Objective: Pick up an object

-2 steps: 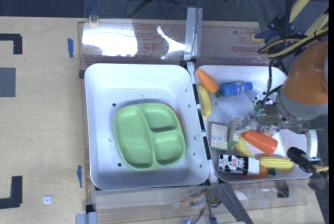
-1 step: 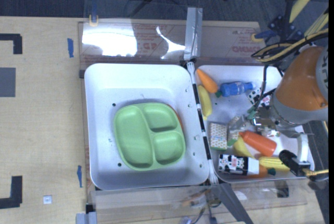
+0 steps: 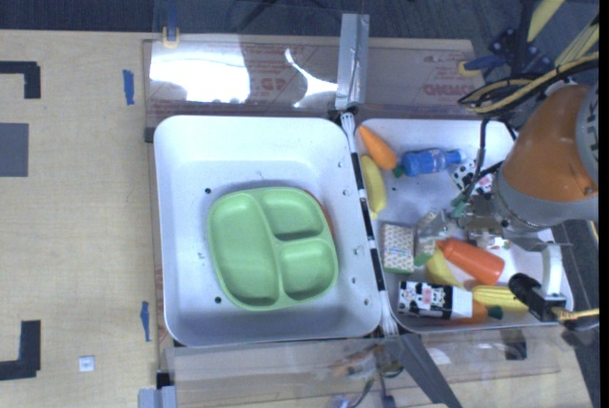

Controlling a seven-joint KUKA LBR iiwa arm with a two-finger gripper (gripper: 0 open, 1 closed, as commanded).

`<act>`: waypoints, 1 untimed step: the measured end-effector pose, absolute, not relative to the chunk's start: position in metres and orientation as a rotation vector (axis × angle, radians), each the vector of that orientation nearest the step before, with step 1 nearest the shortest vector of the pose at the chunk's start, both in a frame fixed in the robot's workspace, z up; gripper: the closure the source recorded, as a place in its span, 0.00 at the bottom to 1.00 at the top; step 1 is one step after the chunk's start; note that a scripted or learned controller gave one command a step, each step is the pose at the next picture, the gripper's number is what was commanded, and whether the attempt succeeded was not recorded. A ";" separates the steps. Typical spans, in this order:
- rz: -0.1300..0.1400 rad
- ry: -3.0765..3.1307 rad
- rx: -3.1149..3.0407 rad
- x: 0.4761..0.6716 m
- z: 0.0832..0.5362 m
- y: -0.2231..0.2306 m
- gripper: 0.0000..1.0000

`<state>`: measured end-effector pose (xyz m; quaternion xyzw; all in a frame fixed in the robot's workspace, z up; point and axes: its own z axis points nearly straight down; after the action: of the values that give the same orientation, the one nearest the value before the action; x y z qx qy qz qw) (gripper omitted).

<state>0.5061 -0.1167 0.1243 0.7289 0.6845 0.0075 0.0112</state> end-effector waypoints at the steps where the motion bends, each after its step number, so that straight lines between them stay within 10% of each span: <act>1: 0.005 2.105 2.322 0.481 0.086 -0.146 0.00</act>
<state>0.4812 -0.1461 0.0865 0.7409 0.6716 0.0015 0.0037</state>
